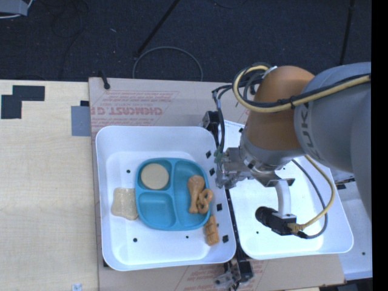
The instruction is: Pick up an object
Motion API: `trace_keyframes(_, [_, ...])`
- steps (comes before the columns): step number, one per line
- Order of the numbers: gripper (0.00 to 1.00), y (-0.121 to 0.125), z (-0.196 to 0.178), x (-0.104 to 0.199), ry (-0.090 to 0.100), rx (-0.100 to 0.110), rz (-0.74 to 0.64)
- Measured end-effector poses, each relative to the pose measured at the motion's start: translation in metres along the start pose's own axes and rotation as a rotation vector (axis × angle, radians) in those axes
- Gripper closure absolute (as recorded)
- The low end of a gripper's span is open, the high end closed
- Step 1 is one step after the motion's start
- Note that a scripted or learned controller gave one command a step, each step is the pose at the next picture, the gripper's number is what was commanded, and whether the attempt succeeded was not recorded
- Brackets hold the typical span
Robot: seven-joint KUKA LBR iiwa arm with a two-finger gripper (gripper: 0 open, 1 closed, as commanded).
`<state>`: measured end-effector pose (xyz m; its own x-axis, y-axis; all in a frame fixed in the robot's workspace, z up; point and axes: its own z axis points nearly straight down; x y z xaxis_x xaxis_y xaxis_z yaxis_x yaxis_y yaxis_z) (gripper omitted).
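A blue divided plate (162,210) lies in the left bin (115,144). A round tan disc (154,176) sits in its upper left compartment. A brown twisted pastry (198,194) lies in its right compartment. A pale bread-like piece (124,203) rests on the bin floor just left of the plate. A small brown chunk (211,230) lies off the plate's lower right corner. My gripper (220,173) hangs over the wall between the two bins, just right of the plate's upper right corner, with nothing visible in it.
The right bin (339,235) lies under the arm's orange and grey wrist (276,123), which covers much of it. Cardboard (133,105) lies beneath both bins. A wooden benchtop (42,187) stretches to the left.
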<state>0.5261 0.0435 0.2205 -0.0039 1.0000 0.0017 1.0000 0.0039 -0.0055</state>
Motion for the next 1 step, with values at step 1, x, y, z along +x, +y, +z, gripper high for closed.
trace_keyframes(1, [1.00, -0.0112, -0.0125, 0.0528, 0.000, -0.002, -0.001])
